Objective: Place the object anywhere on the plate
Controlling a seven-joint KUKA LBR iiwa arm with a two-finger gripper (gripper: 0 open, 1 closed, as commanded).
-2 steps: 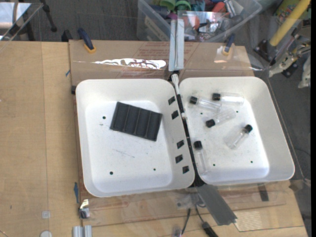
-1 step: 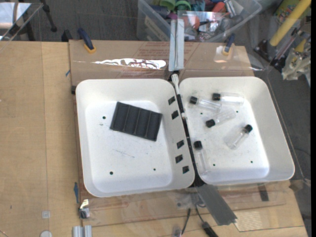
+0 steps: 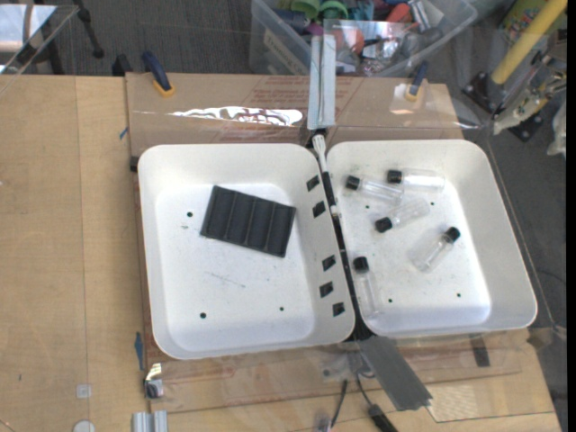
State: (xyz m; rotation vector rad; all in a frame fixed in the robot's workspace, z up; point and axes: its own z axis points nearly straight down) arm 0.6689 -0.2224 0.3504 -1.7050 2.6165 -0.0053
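Jaws: can't tell | black plate flat in left bin | four black-capped vials scattered in right bin

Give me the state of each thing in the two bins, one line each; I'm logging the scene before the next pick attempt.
Black ribbed plate: lying flat in the left bin, slightly skewed.
Vial by the back wall: on its side, capped, in the right bin.
Vial at the back left: on its side, capped.
Middle vial: on its side, capped.
Right vial: on its side, capped.
Vial by the divider: on its side, capped.
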